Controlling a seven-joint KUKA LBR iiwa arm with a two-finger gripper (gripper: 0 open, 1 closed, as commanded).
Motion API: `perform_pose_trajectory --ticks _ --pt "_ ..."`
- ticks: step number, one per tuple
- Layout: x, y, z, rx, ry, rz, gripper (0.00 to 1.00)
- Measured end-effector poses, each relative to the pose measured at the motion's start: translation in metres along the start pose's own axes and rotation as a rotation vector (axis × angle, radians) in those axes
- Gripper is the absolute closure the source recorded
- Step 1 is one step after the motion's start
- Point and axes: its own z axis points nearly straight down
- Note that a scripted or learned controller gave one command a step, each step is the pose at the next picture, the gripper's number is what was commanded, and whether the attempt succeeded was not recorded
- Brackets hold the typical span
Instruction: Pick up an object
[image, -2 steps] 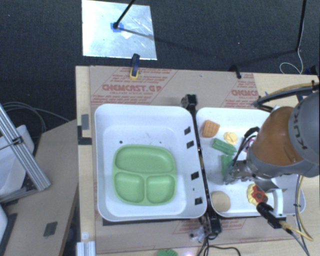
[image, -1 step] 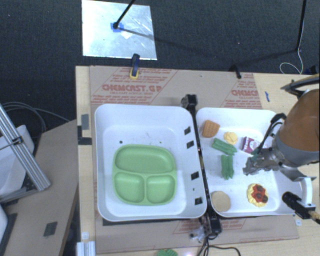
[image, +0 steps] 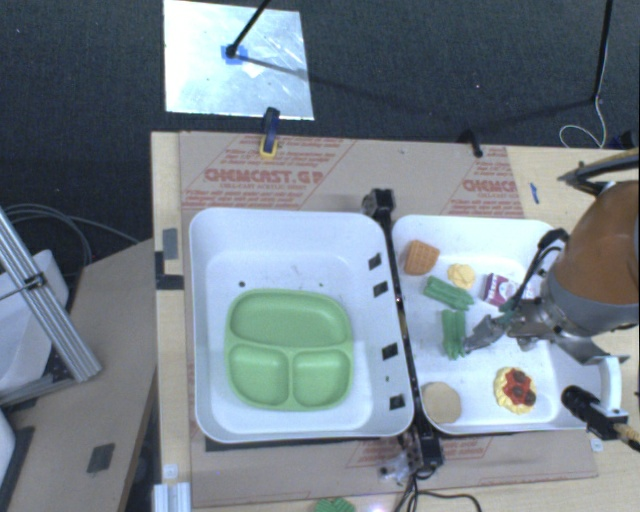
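The right bin (image: 470, 226) holds several toy foods. Among them are an orange piece (image: 421, 258), a yellow piece (image: 461, 274), a purple and white box (image: 496, 289) and two green pieces (image: 446, 293) (image: 453, 331). Toward the front lie a yellow disc with red topping (image: 516, 389) and a tan round piece (image: 441, 402). My gripper (image: 484, 334) reaches in from the right, low over the bin. Its tip is just right of the lower green piece, and I cannot tell whether they touch. I see nothing held.
The left bin (image: 290, 225) holds a green divided plate (image: 290, 347). A black hinge strip (image: 393, 310) runs between the bins. The arm's grey body and orange band (image: 600, 270) cover the right bin's right side. A metal frame (image: 40, 310) stands at the far left.
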Motion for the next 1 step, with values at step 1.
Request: perform_pose_trajectory --ticks 1 --pt "0.0046 0.0185 0.0832 0.001 0.0 -0.001 0.0"
